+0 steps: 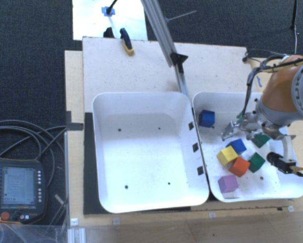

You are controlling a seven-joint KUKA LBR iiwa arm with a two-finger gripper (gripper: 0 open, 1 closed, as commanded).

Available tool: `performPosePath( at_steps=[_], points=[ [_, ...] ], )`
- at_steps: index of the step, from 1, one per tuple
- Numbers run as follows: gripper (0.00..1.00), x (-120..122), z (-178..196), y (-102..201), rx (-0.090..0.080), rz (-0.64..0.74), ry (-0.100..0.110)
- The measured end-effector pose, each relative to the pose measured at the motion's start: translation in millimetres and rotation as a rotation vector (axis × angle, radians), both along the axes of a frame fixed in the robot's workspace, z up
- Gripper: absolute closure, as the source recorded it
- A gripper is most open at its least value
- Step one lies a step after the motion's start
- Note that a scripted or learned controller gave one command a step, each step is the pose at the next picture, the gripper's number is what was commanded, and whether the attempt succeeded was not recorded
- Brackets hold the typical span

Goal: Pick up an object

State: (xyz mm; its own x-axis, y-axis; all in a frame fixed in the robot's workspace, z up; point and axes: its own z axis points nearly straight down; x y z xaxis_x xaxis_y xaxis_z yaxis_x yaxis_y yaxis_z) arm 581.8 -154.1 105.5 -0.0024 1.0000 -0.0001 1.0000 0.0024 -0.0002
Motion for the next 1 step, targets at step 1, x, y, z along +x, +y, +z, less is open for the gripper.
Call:
performPosePath(
  at_steps=[1],
  points=[
    [1.00,1.4,12.5,-0.7,-0.001,0.001,-0.005]
  ],
)
